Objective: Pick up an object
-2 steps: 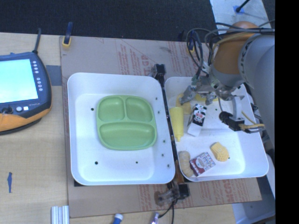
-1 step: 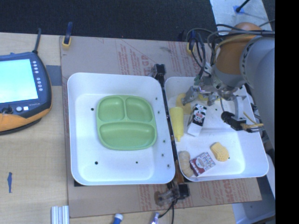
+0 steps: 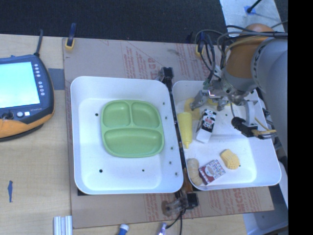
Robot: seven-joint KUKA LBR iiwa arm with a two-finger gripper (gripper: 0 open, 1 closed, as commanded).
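Two fingers of the hand (image 3: 211,101) spread open above the milk carton (image 3: 206,125), gripping nothing.

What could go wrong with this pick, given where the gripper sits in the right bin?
The gripper sits low at the right bin's far end, where the yellow tube and the small white carton lie close together, so it may nudge one while closing on the other. That cluster also hugs the wall between the bins, which could block a finger. Loose cables near the wrist might snag.
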